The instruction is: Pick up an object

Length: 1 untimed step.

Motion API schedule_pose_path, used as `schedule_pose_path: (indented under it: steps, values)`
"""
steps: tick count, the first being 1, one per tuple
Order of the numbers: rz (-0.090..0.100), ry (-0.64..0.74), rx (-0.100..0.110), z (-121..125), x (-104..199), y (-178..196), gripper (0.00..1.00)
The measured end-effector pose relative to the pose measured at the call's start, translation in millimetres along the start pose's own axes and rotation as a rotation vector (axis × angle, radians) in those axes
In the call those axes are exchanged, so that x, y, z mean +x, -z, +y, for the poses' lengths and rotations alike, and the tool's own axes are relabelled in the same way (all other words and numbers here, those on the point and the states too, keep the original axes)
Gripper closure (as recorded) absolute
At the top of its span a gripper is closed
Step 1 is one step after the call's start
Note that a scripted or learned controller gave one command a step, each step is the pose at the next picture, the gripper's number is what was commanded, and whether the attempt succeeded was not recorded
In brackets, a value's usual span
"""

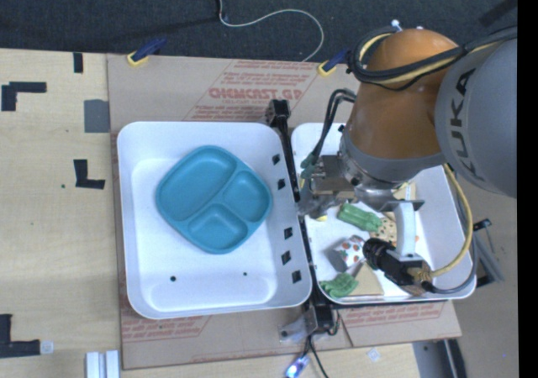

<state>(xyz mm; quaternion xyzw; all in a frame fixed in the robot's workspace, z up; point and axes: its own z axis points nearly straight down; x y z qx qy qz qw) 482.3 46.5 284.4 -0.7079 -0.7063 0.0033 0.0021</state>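
The claw (324, 191) hangs low over the right bin's (445, 191) left edge, its state impossible to tell, presumably lining up on the small objects (361, 218) clustered toward that bin's near edge.

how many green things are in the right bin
2. One green piece lies near the middle of the right bin, just below the arm. The other green piece sits at the bin's near edge. The arm covers part of the bin, so more may be hidden.

Even, bright overhead light, glare whitening the left bin (139, 200), soft shadow under the arm (403, 116) toward three o'clock, mild overall softness.
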Motion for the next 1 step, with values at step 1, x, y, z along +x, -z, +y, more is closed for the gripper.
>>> schedule_pose_path:
  steps: [1]
  values:
    - [0.005, 0.009, -0.022, 1.1, 30.4, 146.5, 1.0]
